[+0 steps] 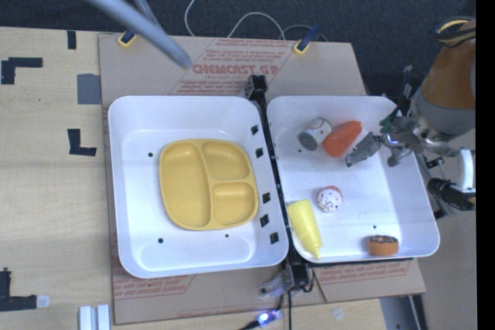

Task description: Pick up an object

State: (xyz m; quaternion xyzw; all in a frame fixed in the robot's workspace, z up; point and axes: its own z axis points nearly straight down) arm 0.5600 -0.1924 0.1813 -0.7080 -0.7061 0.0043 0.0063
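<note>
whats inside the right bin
In the right bin: a grey can, an orange carrot, a sprinkled cupcake, a yellow bottle, a doughnut. The gripper covers nearby floor.

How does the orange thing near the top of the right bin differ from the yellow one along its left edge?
The orange carrot-like piece is stubbier and lies at a slant beside a small grey can; the yellow squeeze bottle is longer and paler and lies along the right bin's left wall, apart from the rest. Both lie flat in that bin.
</note>
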